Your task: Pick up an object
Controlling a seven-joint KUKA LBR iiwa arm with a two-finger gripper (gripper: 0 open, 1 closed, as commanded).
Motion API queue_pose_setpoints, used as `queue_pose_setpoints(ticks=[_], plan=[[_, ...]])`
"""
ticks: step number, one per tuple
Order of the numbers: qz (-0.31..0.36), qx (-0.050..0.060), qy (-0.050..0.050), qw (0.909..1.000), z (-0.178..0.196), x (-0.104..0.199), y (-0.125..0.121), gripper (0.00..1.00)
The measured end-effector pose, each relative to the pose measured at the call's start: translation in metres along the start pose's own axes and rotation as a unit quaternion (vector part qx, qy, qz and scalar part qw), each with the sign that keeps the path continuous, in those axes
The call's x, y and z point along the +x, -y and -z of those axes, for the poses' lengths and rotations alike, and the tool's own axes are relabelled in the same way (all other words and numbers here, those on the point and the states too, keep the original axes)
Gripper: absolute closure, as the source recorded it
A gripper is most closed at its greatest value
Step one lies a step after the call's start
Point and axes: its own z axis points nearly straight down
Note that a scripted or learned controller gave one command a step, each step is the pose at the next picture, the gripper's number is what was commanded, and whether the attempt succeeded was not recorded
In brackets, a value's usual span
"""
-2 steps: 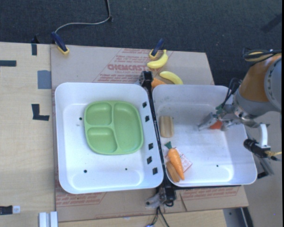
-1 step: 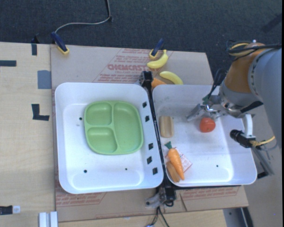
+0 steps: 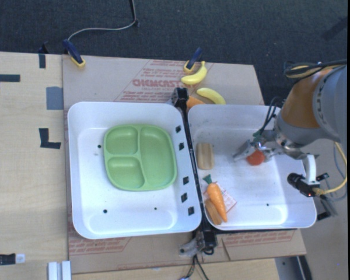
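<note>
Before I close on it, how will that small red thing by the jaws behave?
The red object looks round, so it will probably roll if nudged. It seems smooth and may slip away. Lying on the right bin floor's flat surface, nothing would stop it.

place: robotics lab | evidence: cardboard-covered bench [image 3: 157,83], two white bins [image 3: 81,174], clamps [image 3: 74,52], cable [image 3: 114,27]

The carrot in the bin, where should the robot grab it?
Grab the carrot across its orange middle, coming straight down from above. It lies flat and slanted in the right bin, long and thin, so its narrow sides probably suit the end effector best. The bin wall sits close on its left.
</note>
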Motion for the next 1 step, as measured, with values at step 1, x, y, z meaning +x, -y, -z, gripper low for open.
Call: queue_pose_setpoints(ticks=[1], plan=[[0.000,0.000,0.001,1.0000,0.0099,-0.0004,-0.0003,1.00]])
